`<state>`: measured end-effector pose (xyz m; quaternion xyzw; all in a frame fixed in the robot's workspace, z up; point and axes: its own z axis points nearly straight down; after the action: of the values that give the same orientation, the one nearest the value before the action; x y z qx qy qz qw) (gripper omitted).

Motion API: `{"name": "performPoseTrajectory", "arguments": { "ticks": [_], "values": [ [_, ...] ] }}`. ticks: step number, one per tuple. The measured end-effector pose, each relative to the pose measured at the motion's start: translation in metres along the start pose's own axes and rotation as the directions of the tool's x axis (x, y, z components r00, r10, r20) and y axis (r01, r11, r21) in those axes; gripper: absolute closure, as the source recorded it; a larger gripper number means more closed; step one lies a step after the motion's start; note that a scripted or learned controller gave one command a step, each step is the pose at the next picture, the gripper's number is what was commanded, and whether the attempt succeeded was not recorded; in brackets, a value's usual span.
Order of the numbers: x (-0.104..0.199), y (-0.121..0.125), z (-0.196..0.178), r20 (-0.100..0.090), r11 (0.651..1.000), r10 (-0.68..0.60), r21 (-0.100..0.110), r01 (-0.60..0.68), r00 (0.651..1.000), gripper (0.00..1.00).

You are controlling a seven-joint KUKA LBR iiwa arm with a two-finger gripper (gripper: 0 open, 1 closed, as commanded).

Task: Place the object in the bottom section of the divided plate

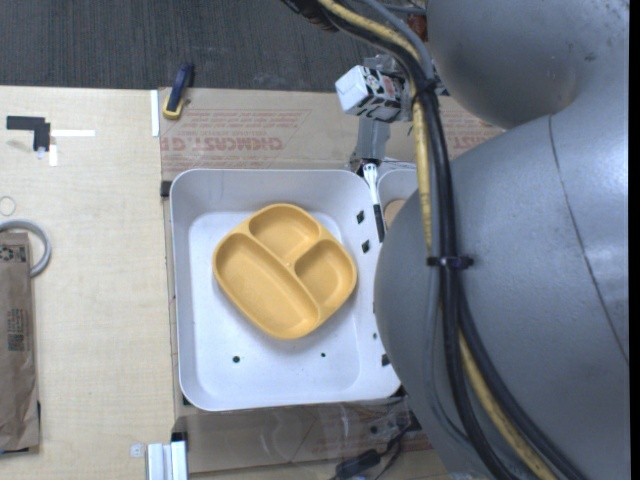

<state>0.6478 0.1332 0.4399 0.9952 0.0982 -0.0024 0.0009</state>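
A yellow divided plate (pixel 285 270) lies in the middle of the left white bin (pixel 200 368). It has one large section at the lower left and two smaller sections at the upper right, and all three look bare. The grey arm (pixel 520 248) fills the right side of the view and covers most of the right bin (pixel 395 183). The gripper is hidden under the arm's body. A small tan shape (pixel 393 211) peeks out in the right bin at the arm's edge; what it is cannot be made out.
A blue and yellow tool (pixel 179 90) lies on the cardboard behind the left bin. A brown paper bag (pixel 15 338) and a grey ring sit on the bench at the far left. Cables run along the arm.
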Motion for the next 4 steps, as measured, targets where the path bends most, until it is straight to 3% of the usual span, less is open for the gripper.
{"name": "performPoseTrajectory", "arguments": {
  "ticks": [2,3,4],
  "values": [
    [0.006,-0.002,0.000,0.000,1.000,-0.001,0.001,0.001,1.000,1.00],
    [0.021,-0.080,0.099,0.000,1.000,-0.006,-0.001,0.006,1.000,1.00],
    [0.020,-0.093,0.213,0.000,1.000,-0.002,-0.001,0.002,1.000,1.00]
  ]
}}
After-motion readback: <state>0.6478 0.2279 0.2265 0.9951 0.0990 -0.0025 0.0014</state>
